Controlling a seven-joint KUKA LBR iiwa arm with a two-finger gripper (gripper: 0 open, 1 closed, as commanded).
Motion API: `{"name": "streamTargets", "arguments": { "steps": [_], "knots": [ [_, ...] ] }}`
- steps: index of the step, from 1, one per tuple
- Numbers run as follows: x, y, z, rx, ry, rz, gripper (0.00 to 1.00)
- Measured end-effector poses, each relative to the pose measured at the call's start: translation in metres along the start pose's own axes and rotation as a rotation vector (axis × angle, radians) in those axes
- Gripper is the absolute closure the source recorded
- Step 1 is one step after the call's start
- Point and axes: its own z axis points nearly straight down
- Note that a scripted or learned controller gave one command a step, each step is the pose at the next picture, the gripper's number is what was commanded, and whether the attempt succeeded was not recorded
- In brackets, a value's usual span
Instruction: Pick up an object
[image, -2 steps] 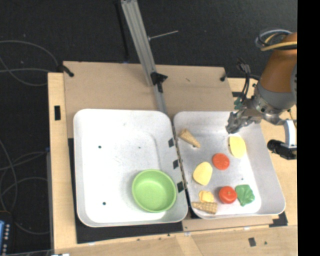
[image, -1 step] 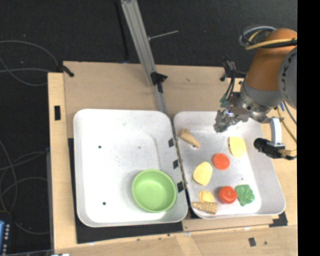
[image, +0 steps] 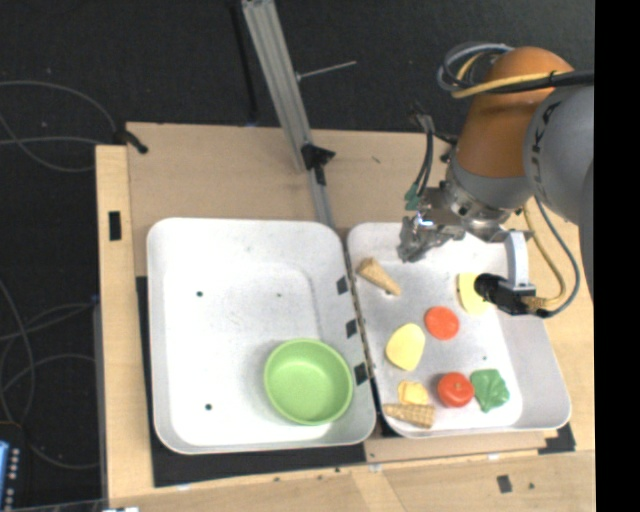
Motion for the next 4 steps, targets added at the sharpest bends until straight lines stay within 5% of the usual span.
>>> {"name": "streamTargets", "arguments": {
  "steps": [3,4],
  "knots": [
    [0.155,-0.029,0.013,0.003,-0.001,0.001,1.00],
    [0.153,-0.029,0.013,0.003,-0.001,0.005,0.00]
  ]
}}
